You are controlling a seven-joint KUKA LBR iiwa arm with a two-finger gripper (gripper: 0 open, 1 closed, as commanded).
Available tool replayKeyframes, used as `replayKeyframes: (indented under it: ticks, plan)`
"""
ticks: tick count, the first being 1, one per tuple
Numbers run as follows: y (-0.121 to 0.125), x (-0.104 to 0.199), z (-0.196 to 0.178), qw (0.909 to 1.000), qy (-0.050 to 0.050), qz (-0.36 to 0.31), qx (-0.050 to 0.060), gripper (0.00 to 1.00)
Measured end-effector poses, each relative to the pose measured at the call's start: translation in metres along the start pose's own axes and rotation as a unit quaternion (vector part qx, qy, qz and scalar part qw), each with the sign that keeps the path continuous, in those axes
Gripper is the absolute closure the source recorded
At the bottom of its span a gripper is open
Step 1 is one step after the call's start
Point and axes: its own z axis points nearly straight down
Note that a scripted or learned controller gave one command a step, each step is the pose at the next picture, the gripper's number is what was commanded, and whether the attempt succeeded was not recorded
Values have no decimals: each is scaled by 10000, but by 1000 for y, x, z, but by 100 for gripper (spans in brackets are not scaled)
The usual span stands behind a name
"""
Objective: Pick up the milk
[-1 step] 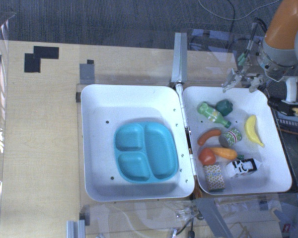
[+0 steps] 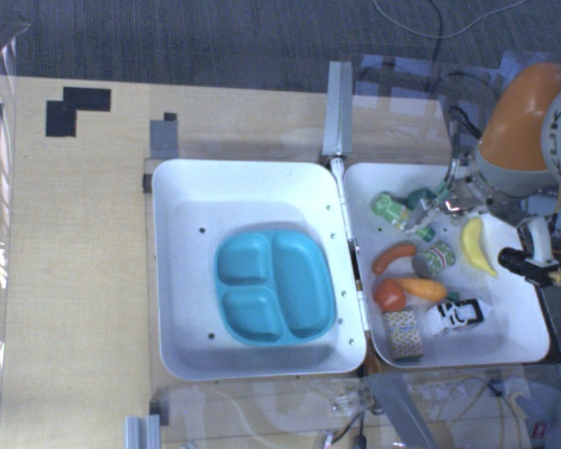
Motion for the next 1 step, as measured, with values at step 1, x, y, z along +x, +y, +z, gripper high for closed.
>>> replayKeyframes:
  ticks: [1]
  plan:
    - [-34, -9, 42, 9991, -7, -429, -10, 0]
